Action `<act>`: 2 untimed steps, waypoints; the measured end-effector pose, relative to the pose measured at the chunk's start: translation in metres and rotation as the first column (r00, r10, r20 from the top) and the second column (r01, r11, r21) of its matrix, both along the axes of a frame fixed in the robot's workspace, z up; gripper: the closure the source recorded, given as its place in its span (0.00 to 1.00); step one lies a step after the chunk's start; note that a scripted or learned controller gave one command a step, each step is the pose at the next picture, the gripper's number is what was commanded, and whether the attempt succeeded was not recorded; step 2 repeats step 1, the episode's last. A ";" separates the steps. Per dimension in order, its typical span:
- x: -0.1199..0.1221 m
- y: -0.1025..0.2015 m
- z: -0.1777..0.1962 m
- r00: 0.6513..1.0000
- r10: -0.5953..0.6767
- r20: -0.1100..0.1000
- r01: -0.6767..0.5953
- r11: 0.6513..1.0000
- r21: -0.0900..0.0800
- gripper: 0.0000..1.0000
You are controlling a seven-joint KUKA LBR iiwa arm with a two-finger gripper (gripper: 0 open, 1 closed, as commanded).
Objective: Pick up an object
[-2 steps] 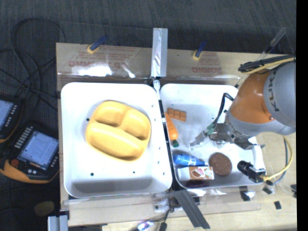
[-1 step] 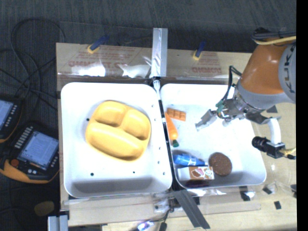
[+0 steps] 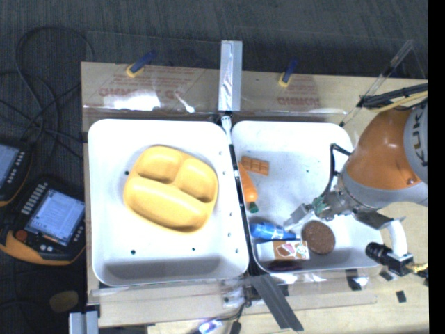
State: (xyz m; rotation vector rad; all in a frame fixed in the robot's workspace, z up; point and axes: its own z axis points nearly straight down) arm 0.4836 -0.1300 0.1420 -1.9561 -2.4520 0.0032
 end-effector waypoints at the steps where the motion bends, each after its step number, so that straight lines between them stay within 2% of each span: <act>1: 0.029 0.029 0.054 0.968 0.251 0.002 -0.251 0.968 0.000 0.00; 2: 0.029 0.029 0.054 0.968 0.251 0.002 -0.251 0.968 0.000 0.00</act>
